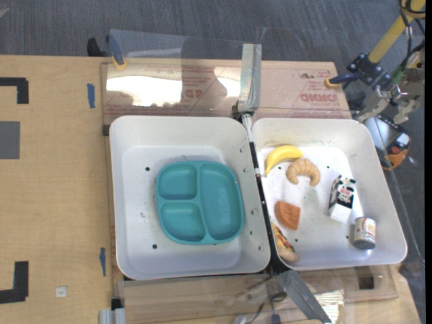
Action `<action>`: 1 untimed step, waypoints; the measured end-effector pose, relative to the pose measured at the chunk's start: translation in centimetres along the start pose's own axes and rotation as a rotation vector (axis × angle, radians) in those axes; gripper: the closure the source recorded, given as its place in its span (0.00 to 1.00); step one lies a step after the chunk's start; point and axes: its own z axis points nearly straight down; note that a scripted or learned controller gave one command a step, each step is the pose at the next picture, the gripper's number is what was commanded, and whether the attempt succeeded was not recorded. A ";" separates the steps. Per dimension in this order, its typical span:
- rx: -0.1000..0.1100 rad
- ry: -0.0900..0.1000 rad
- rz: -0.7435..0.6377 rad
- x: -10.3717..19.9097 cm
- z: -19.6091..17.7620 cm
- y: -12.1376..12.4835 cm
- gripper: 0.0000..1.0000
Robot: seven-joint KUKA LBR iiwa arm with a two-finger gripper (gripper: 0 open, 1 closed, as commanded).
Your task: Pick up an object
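The right bin (378, 248) holds several objects. A yellow banana (282, 156) lies at its back left, with a tan croissant (304, 171) touching it just in front. An orange waffle (288, 215) lies nearer the front. A hot dog (284, 244) rests against the left wall. A small black-and-white milk carton (343, 198) lies right of centre, and a silver can (364, 233) lies in front of it. My gripper (386, 131) hangs at the bin's far right corner, over the rim and apart from all of these.
The left bin (128, 147) bears a teal divided plate (200, 202) in its middle. A clear plastic sheet (182, 73) stands behind the bins. Arm parts and a yellow cable (391, 36) crowd the upper right.
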 end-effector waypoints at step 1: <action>-0.004 -0.003 -0.002 0.0 -1.2 0.1 1.00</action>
